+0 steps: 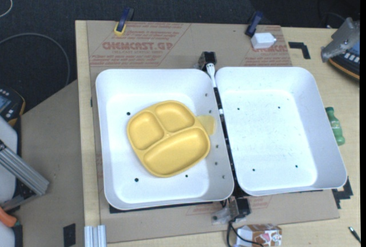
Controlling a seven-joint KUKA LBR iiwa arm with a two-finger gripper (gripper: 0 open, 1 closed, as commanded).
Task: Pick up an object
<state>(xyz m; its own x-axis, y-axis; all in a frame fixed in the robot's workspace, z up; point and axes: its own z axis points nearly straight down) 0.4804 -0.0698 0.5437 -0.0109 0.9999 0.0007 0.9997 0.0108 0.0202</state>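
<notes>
On the bench: two shallow white bins lay side by side on a cardboard sheet point(171, 40) printed in red.
Left bin point(108, 91): it held a yellow plate point(168, 138) with three compartments, two small ones at the far side and one large one at the near side.
Plate position: it sat flat near the middle of the left bin's floor, turned slightly askew, apart from all four walls.
Beside the plate: a small pale yellow piece point(207, 123) touched its right rim, near the bin's right wall.
Right bin point(311, 86): white floor with fine dark specks.
Between the bins: a black strip point(218, 104) ran along the two touching rims.
Far edge of the sheet: a yellow-tipped clamp point(122, 22) at the left, and a blue clamp point(253, 24) at the right with a white block point(263, 40) just beside it.
Right side: a green item point(335, 126) lay just outside the right bin's wall; a grey metal part point(345, 41) stood at the frame's edge.
Gripper: how far open it was, and whether it had hold of anything, could not be told.
</notes>
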